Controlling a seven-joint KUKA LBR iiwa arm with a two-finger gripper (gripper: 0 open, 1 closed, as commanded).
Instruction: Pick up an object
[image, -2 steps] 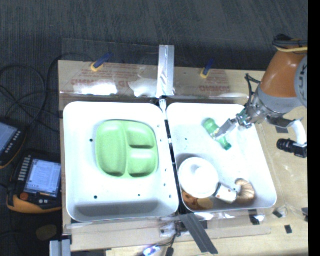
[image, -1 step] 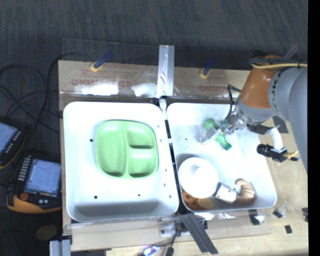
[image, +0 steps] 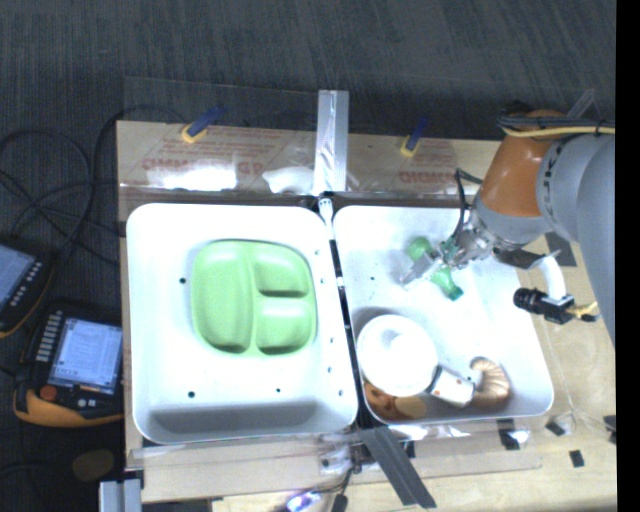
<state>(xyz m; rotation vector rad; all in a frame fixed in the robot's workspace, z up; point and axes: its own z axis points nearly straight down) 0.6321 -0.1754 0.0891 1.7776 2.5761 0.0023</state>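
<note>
Gripper (image: 443, 258) sits low in the right bin (image: 520, 345), upper centre-right of frame, at a green object (image: 447, 282). Grasp step apparently underway. Cannot tell its state; next move calls for a confirmed hold, then lift.

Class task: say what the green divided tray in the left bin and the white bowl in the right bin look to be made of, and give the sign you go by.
Green tray: probably moulded plastic, matte; uniform colour, soft rounded compartments. White bowl: smooth plastic or glazed ceramic; even white, slight sheen, hard to tell which.

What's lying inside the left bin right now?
A green divided plate lies in the left bin, on its floor. Whatever sits beneath the plate is covered.
</note>
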